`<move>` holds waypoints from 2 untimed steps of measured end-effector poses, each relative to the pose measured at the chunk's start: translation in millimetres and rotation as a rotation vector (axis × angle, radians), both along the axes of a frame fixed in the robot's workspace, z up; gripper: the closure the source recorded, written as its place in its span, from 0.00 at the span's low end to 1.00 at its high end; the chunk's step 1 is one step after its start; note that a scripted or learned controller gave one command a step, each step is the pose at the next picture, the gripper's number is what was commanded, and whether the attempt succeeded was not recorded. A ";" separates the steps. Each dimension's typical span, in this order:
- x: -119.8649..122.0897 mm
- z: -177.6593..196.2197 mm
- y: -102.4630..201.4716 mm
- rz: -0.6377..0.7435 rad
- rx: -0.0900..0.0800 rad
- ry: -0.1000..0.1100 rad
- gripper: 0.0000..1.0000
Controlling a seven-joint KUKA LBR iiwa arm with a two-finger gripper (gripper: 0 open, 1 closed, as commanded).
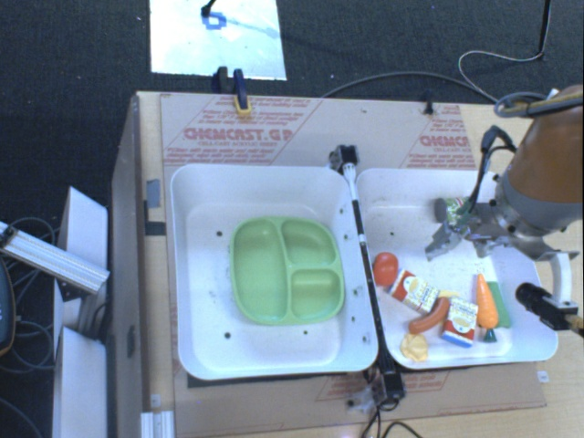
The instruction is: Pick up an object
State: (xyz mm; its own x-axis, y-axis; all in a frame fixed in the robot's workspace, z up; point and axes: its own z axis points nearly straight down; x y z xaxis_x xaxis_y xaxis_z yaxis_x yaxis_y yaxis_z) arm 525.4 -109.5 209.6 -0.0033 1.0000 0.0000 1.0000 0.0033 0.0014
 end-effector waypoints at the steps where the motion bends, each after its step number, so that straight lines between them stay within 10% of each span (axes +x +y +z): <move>1: 59.6 -125.4 14.1 0.000 0.000 -0.001 0.00; 2: 144.1 -124.3 16.4 0.001 0.000 -0.003 0.00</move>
